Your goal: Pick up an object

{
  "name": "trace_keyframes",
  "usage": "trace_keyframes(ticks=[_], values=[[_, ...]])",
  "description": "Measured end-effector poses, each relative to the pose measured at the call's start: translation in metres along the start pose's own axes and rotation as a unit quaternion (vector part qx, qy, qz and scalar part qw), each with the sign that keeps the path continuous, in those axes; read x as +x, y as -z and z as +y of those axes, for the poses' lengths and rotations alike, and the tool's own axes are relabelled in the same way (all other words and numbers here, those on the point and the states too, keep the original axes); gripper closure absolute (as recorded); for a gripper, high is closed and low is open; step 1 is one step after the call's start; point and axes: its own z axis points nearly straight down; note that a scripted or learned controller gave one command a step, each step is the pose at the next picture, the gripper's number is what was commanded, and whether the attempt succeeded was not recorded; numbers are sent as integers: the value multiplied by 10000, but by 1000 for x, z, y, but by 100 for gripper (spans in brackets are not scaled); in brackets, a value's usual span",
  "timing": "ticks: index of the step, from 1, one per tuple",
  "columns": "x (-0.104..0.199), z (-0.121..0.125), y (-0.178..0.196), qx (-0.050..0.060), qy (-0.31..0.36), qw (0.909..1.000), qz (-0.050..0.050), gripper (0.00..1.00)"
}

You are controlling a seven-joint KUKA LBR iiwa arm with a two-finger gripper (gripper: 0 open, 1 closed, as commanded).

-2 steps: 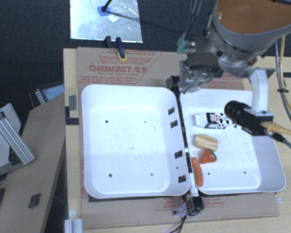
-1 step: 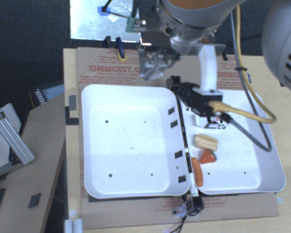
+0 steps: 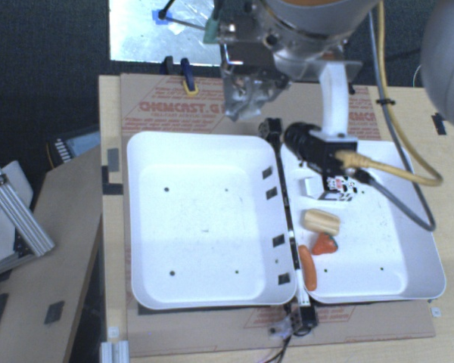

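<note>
The right bin point(image 3: 408, 267) holds a tan cylinder point(image 3: 320, 220), a small red-orange piece point(image 3: 324, 244) just below it, and a long orange piece point(image 3: 308, 268) lying along the bin's left wall. A small black, white and red object point(image 3: 340, 187) sits further back in that bin. My gripper point(image 3: 244, 97) hangs high over the far edge of the bench, above the back rim between the two bins and well away from all of these objects. Nothing shows in its grasp.
The left white bin point(image 3: 144, 278) stands beside the right one, with a black hinged divider point(image 3: 284, 210) between them. A black unit point(image 3: 309, 144) with a yellow cable point(image 3: 393, 174) and a white post point(image 3: 334, 100) reaches over the right bin's back.
</note>
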Motion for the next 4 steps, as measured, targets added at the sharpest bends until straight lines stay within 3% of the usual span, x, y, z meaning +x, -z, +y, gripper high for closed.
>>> trace_keyframes(ticks=[4], values=[[1, 1, 44, -37, 114, 9999, 27, 100]])
